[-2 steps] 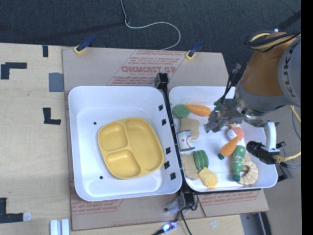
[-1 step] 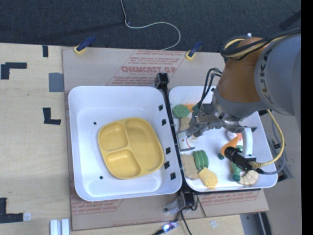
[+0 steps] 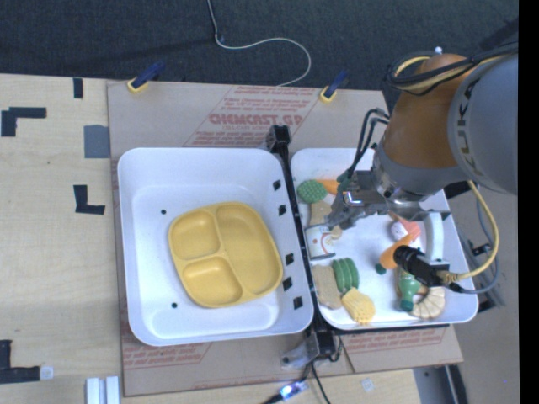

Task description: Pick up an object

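My gripper hangs low over the upper left part of the right bin, with the grey and orange arm behind it. It sits just above a white and red toy and just right of a round green toy. A green pickle-like piece and a yellow corn cob lie below it, nearer the front. I see nothing held by the gripper.
The left bin holds a yellow divided plate. At the right bin's right side lie an orange piece, a green bottle-shaped toy, a tan scalloped piece and a pinkish item. A black divider separates the bins.
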Tool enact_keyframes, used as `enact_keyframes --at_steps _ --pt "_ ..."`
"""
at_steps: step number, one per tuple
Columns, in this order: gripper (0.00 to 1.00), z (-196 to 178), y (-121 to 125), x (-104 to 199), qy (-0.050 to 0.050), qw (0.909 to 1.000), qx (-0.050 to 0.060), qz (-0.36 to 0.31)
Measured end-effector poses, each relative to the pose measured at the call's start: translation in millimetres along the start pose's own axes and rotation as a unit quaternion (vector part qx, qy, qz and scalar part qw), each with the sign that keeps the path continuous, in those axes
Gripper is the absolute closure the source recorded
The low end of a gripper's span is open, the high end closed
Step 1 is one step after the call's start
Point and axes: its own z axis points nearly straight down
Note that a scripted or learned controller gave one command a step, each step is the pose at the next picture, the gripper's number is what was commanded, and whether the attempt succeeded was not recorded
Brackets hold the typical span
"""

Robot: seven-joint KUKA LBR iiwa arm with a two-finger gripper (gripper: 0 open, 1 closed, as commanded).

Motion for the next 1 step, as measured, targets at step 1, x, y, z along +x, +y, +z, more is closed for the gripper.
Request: enact_keyframes --at_steps 1 --pt "1.00 -0.4 7.7 -4.3 0.000 1.0000 0.001 0.000"
